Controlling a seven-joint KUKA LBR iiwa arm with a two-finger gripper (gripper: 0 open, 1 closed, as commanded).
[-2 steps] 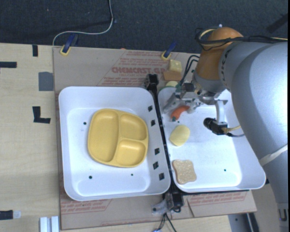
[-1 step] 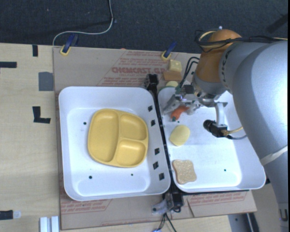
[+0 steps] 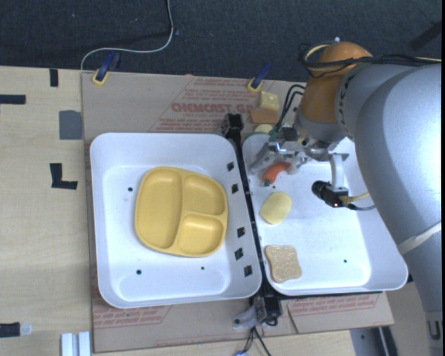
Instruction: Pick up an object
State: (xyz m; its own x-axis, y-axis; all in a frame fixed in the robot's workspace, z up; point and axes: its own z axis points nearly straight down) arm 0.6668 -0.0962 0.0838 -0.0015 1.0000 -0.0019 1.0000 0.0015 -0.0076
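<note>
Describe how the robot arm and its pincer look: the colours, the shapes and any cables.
The arm is thick, rounded and light grey, with an orange band above the wrist. Thin black cables loop beside that band. The pincer is a small assembly of grey metal and black parts. A small black part with a cable sticks out below the wrist.

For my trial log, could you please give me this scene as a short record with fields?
left bin: holds a yellow divided plate
right bin: holds an orange piece, a pale yellow lump and a slice of bread
arm: reaching in over the right bin
gripper: low at the bin's far left corner, just above the orange piece
hold: none visible
behind the bins: a tan block
</note>
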